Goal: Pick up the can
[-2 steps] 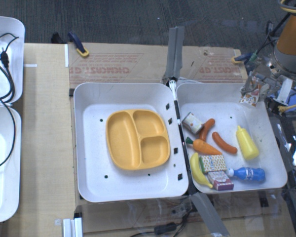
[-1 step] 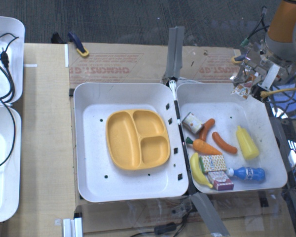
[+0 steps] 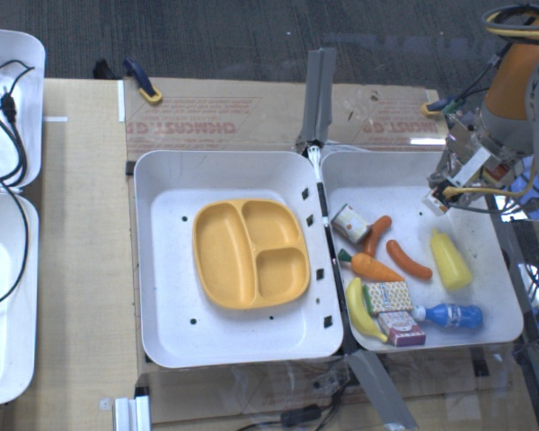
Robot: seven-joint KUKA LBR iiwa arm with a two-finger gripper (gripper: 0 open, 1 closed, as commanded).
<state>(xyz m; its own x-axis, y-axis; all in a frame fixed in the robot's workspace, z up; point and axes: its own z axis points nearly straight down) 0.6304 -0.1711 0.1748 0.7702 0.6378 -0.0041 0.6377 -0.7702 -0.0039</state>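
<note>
Item under task: the can point(image 3: 349, 222), a small silver-grey tin lying on its side in the right bin point(image 3: 499, 268), close to the divider between the two bins and toward that bin's far-left corner. Its long axis appeared to run diagonally, from upper left to lower right in the camera view, though the object was small and its label unreadable. Adjacent items: two sausages point(image 3: 408, 259), the nearer one just beside the can; a carrot point(image 3: 375, 268) below it; a banana point(image 3: 363, 311) along the divider; two small cartons point(image 3: 395, 312); a blue bottle point(image 3: 452, 315) lying flat; a yellow bottle point(image 3: 450, 260). Left bin point(image 3: 162, 241): one yellow divided plate point(image 3: 251, 251). Gripper point(image 3: 440, 196): positioned over the right bin's far-right area, well apart from the can; whether it was open or closed could not be told from this angle, and nothing was seen held in it. Governing relation: the can lay to the left of the gripper and slightly nearer the camera, across the bin. The coming move, as judged, would require travel leftward toward the divider, with the grip set across the can's diagonal axis.
</note>
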